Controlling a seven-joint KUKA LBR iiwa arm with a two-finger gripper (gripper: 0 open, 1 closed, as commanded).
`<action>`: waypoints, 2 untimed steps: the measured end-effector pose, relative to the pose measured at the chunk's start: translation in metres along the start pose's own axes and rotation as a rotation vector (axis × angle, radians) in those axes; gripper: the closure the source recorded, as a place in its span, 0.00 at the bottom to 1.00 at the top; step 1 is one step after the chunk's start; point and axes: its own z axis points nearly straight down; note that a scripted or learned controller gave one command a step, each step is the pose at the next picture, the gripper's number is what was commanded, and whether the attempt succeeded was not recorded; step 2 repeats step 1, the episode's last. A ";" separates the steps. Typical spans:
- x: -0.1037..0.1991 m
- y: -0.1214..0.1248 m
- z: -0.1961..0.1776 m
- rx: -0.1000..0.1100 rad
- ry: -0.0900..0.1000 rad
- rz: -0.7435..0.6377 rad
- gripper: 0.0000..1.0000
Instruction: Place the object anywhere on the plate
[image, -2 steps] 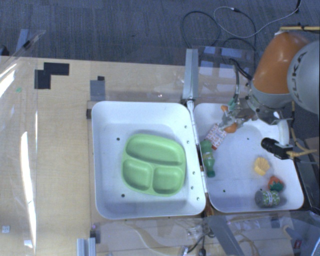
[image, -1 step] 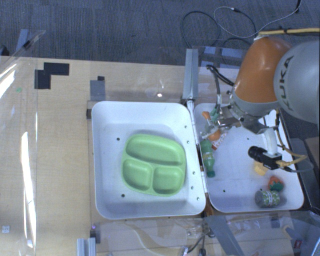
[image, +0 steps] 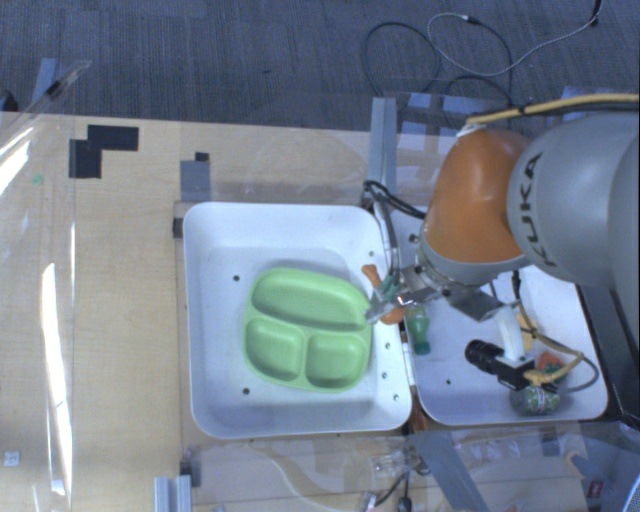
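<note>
Pale bench (image: 100, 320), left white bin (image: 215, 300), right white bin (image: 455, 395)

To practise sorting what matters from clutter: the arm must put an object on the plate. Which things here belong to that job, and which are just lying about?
Job: green plate; gripper; orange piece beside it, likely the object.
Lying about: small green thing and mottled ball, both in the right bin.
</note>
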 end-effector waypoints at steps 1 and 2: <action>0.000 0.000 0.000 0.000 0.000 0.001 0.00; 0.000 0.000 0.000 0.000 0.000 0.001 0.00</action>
